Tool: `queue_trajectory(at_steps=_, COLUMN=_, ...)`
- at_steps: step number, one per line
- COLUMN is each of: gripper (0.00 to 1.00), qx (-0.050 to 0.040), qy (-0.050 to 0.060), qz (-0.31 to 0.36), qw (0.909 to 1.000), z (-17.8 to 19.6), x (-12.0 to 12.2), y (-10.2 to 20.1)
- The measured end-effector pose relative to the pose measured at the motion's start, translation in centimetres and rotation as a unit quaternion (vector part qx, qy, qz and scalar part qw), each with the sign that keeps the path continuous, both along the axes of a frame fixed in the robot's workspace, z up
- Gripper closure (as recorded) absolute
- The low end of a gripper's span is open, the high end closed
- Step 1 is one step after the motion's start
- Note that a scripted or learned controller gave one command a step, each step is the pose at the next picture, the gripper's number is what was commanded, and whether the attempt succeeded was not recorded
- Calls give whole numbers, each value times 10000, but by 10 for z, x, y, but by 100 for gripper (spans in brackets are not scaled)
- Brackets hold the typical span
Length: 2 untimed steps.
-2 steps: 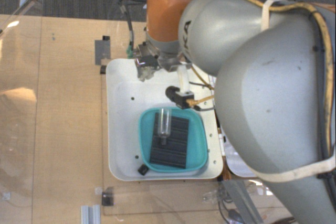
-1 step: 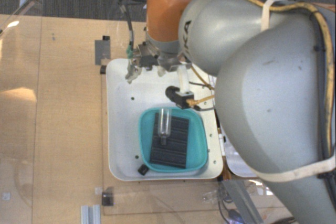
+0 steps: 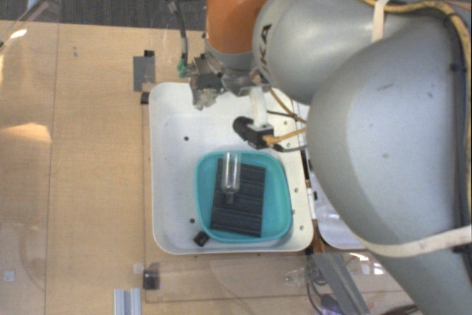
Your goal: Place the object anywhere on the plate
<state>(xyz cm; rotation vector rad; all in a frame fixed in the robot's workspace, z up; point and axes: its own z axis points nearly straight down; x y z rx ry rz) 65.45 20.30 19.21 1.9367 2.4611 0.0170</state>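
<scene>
A teal square plate (image 3: 276,212) with rounded corners sits in the lower half of the left white bin (image 3: 166,181). A dark ribbed rectangular object (image 3: 247,206) lies flat on the plate, slightly tilted. My gripper (image 3: 230,175) shows as a pale slim shape coming down from the wrist (image 3: 221,77) over the object's upper left part. I cannot make out whether it touches or holds the object. The big grey arm with its orange band (image 3: 236,4) covers the right of the view.
A small black piece (image 3: 200,238) lies in the bin just off the plate's lower left corner. A black fitting with cables (image 3: 252,130) hangs above the plate's top edge. The second bin (image 3: 333,231) peeks out under the arm at the right. Bare wooden bench (image 3: 74,158) lies to the left.
</scene>
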Motion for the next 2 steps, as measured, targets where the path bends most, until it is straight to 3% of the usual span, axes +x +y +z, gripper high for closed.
queue_trajectory(at_steps=1, gripper=0, qx=0, qy=4, qz=3, qw=10000, z=0, x=0, y=0)
queue_trajectory(at_steps=2, gripper=100, qx=6, qy=-39, qz=33, qw=10000, z=12, x=1, y=2)
